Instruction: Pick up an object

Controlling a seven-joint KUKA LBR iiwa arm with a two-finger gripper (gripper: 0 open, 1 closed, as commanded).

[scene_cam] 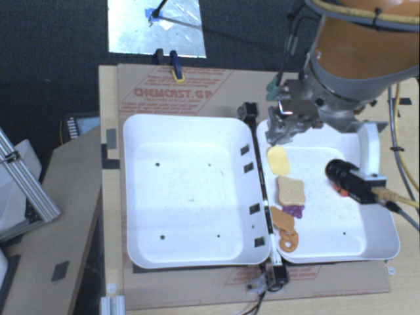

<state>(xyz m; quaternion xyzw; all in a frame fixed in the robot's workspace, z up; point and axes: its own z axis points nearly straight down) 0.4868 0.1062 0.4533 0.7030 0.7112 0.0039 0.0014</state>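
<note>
Two bins on counter; right bin point(374, 241) holds four small items: yellow piece point(278, 160), toast point(291, 191), purple scrap point(294, 210), orange ring point(286, 233). End effector point(283, 126) just above yellow piece; finger state cannot be told. Advised: descend straight, centred on yellow piece, clear of bin wall.

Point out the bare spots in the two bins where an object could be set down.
The left bin floor is bare throughout. In the right bin, free room lies in the near right corner; its left edge is crowded with toast slice, yellow piece and orange piece.
</note>
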